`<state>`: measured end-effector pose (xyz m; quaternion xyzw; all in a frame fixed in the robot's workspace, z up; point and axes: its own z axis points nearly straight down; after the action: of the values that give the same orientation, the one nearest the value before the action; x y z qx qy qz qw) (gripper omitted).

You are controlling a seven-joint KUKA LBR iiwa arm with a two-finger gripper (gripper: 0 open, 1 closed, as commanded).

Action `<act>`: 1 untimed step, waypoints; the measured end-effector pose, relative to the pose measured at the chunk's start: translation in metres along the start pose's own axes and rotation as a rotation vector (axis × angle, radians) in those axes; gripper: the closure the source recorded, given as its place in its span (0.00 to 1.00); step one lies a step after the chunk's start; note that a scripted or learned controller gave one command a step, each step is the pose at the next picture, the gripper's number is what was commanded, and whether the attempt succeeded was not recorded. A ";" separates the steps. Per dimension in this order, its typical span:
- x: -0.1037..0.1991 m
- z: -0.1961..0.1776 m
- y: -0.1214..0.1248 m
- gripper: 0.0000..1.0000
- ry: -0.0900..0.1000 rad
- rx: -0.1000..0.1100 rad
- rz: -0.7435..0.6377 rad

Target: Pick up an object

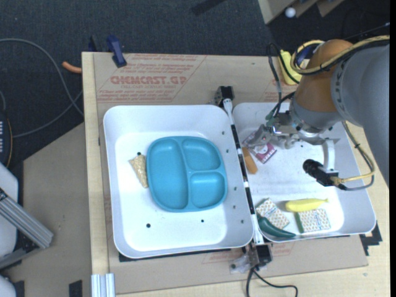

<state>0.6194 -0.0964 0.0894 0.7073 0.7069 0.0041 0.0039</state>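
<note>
Centrally, glossy blue three-compartment plate [185, 172].

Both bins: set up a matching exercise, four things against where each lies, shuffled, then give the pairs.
Things:
1. blue divided plate
2. yellow banana-shaped toy
3. tan sponge-like piece
4. orange stick

Places:
A. left bin, against the plate's left edge
B. right bin, close to the divider between the bins
C. middle of the left bin
D. right bin, near its front edge

Pairs: 1-C, 2-D, 3-A, 4-B
</note>
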 end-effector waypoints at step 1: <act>0.001 -0.011 0.001 1.00 0.000 -0.003 0.000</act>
<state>0.6203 -0.0957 0.1000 0.7072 0.7070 0.0051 0.0048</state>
